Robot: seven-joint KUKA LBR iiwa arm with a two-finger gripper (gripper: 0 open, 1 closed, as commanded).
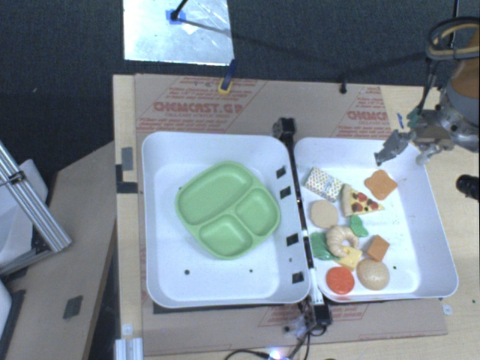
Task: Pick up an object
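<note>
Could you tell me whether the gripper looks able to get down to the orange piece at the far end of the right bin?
Probably yes. The gripper hangs above the right bin's far corner, and the orange piece lies apart from the pizza slice, uncovered.

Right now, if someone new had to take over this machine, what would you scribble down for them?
Hand: above the far right corner of the right bin, fingers spread, nothing between them.
Things: toy food lies in the right bin, including a pizza slice, an orange square, a patterned packet, a croissant and a red disc. A green divided plate sits in the left bin.
Done: nothing picked up yet.
Left: lower onto one item, grip it, lift.
</note>
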